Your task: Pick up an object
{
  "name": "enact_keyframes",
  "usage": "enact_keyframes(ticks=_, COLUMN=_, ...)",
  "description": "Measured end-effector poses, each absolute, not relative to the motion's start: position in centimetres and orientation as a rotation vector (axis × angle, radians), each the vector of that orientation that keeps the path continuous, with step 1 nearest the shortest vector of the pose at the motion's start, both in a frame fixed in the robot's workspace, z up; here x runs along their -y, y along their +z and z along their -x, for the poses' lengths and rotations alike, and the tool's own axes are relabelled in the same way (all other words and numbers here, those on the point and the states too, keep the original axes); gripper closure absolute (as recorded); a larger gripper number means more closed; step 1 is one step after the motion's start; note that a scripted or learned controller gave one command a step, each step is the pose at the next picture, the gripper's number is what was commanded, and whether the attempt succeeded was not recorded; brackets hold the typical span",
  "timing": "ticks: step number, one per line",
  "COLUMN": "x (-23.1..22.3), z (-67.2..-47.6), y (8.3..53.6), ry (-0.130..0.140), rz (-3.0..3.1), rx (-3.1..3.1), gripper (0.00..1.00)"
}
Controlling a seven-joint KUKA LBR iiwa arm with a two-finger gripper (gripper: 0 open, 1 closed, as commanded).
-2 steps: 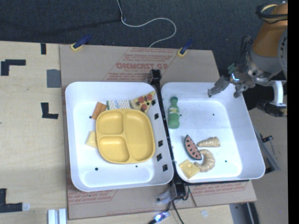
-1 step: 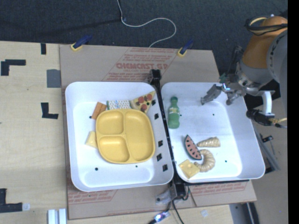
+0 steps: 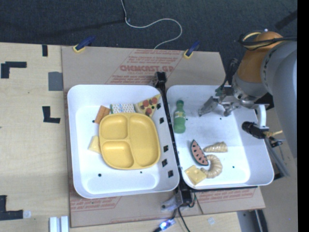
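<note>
The gripper hangs over the right bin's far side, fingers spread and holding nothing. Closest grab looks like the small green plastic bottle just to its left, long axis running near-to-far.

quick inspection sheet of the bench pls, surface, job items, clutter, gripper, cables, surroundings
surface: two shallow white bins, left bin and right bin, on brown cardboard.
job's things: right bin holds a green plastic bottle, red watermelon slice, two beige croissant-like pieces, yellow wedge.
clutter: left bin holds a yellow divided plate over small toy foods.
grippers: grey two-finger gripper above the right bin's far side, holding nothing.
cables: white cable looping beyond the cardboard.
surroundings: dark carpet, blue clamps.
</note>
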State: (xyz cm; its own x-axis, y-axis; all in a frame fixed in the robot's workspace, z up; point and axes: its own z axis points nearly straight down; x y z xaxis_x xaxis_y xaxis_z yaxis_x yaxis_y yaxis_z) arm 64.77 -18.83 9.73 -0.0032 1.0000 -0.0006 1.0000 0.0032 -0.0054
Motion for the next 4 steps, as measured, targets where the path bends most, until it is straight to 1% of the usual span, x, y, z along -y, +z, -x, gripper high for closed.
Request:
enact_keyframes(ticks=1, x=18.7, z=-64.8, y=8.4, ry=0.005, rz=2.217, rx=2.225, gripper=0.00)
enact_keyframes(ticks=2, x=18.6, z=-64.9, y=9.5, ry=0.003, rz=2.217, rx=2.229, gripper=1.00)
enact_keyframes(ticks=3, x=18.8, z=-65.0, y=15.9, ry=-0.004, rz=2.223, rx=2.226, gripper=1.00)
enact_keyframes(ticks=4, x=19.4, z=-64.4, y=21.7, ry=-0.003, rz=2.223, rx=2.225, gripper=1.00)
